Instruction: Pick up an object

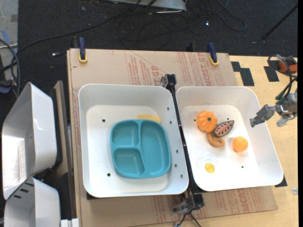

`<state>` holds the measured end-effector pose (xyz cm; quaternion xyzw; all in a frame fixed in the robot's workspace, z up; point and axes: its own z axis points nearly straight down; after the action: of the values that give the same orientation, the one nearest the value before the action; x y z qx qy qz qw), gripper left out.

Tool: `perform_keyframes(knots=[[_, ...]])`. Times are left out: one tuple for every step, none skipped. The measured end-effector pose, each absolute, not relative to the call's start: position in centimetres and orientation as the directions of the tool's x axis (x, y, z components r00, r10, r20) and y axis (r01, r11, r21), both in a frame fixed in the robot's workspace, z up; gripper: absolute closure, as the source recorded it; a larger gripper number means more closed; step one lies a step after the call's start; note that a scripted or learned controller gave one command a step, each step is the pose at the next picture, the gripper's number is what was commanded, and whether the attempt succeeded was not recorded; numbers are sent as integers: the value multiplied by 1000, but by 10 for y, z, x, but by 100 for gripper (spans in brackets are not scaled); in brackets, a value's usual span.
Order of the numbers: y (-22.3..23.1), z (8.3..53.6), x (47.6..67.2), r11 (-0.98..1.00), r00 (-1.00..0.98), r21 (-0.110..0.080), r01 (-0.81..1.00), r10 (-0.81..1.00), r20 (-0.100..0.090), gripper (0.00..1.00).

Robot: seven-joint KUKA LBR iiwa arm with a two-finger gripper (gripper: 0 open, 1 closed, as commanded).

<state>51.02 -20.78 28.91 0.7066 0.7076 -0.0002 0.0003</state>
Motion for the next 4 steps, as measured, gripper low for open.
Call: perform_keyframes(knots=[[-211,226,508,-2,2,-5,1000,1000,1,0],[-215,177,515,-1,1,-4,1000,1000,1,0],[-218,130,523,-1,1,-4,1000,1000,1,0],[-218,143,524,-1,1,1,1000,1000,-1,100]])
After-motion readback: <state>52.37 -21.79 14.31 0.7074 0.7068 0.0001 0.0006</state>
